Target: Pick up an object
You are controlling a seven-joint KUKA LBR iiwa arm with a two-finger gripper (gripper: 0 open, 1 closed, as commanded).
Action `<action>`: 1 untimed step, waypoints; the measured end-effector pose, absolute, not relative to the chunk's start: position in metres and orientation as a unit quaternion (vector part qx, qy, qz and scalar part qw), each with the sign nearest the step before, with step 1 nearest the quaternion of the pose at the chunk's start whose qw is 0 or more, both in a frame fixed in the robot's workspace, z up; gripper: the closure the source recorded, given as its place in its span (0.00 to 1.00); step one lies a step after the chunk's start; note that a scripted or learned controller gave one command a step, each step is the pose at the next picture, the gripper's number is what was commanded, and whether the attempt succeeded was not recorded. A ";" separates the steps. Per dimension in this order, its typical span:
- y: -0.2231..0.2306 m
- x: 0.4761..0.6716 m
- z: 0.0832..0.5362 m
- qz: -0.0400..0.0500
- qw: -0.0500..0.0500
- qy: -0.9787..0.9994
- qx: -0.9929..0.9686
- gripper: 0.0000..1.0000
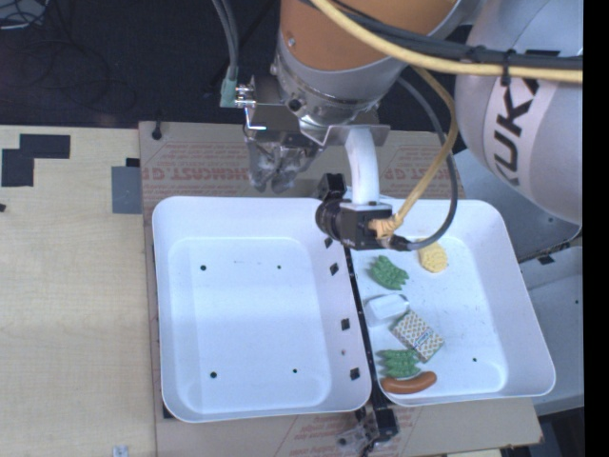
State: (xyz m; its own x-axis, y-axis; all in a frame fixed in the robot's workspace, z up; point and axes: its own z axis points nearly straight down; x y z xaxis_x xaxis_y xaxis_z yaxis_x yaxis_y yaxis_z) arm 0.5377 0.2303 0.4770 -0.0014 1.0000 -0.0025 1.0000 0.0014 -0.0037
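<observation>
The right bin (514, 284) holds several small objects. A green leafy piece (388, 272) lies near the divider, with a yellow piece (433, 258) to its right. Below them are a white block (385, 306), a checkered box (417, 336), a second green piece (400, 360) and a reddish sausage (409, 382). My gripper (274, 168) hangs above the back rim of the left bin (181, 255), well up and to the left of the objects. Nothing is visibly held in it.
The arm's wide grey and orange body (381, 36) fills the top middle and right. A white tube and black fitting (350, 219) with a yellow cable hang over the divider between the bins. Pale bench surface (67, 303) lies to the left.
</observation>
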 end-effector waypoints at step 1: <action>0.149 0.474 0.458 0.004 0.002 -0.705 -0.709 1.00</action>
